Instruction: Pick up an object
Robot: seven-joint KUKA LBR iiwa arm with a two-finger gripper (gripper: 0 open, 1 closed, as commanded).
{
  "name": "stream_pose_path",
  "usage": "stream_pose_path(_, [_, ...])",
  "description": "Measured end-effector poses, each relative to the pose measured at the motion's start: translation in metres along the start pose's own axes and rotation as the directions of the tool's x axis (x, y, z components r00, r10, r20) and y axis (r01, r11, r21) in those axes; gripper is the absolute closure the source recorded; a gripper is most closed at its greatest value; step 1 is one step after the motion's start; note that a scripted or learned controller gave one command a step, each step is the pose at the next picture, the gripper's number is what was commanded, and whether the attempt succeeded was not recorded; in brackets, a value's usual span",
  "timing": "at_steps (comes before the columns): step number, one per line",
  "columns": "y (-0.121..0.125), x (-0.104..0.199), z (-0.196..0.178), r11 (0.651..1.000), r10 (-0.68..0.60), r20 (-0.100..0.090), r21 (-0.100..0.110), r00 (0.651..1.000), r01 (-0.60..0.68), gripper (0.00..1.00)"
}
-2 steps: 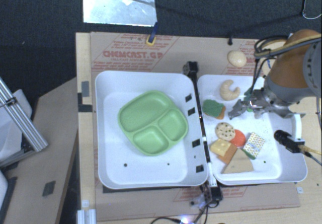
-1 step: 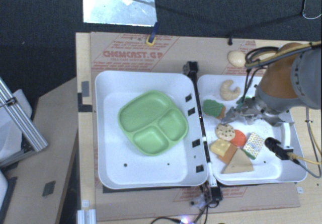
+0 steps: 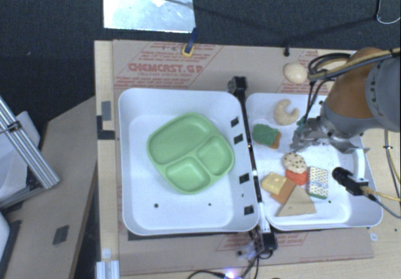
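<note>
I've got the end effector point(image 3: 302, 138) down in the right shallow white plastic bin point(image 3: 362, 214), sitting low over the floor between the toys, with the grey arm and its orange band point(image 3: 351, 93) sweeping in from the right. The metal fingers are a dark tangle from up here and I honestly cannot tell whether they are spread or closed, and I see nothing between them, so I'm not calling a grasp. The candidates are clustered right around it: a green broccoli-like toy with an orange base point(image 3: 267, 135) just to its left, a pale curved croissant-shaped piece point(image 3: 286, 111) above that, and below it a round speckled cookie-topped piece on a red base point(image 3: 295, 168). Beside that sit a yellow-orange cheese-like block point(image 3: 277, 185), a tan wedge point(image 3: 297, 204) and a small checkered patterned block point(image 3: 318, 182), all smooth moulded play food by the look of it, packed touching each other, which I'd judge makes a clean pinch awkward. The left white bin point(image 3: 135, 209) holds a green three-compartment plastic plate point(image 3: 190, 152), lying flat as a likely drop spot. A beige egg-shaped object point(image 3: 295, 73) rests outside on the cardboard-covered tabletop point(image 3: 169, 61), out of play.
</note>
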State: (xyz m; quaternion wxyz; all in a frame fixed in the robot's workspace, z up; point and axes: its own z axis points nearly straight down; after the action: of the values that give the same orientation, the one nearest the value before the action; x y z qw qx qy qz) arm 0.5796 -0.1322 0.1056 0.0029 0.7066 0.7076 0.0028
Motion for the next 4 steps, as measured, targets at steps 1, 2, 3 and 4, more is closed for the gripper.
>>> stream_pose_path(1, [0.002,0.001,-0.043,1.0,-0.002,0.001,0.004,1.0,0.002,1.0])
stream_pose_path(2, [0.013,-0.004,-0.097,1.0,-0.003,0.001,0.001,1.0,0.003,1.0])
stream_pose_path(3, [0.014,-0.004,-0.12,1.0,-0.003,0.0,0.005,1.0,0.003,1.0])
stream_pose_path(4, [0.03,0.044,-0.13,1.0,-0.008,-0.002,0.005,1.0,0.008,1.0])
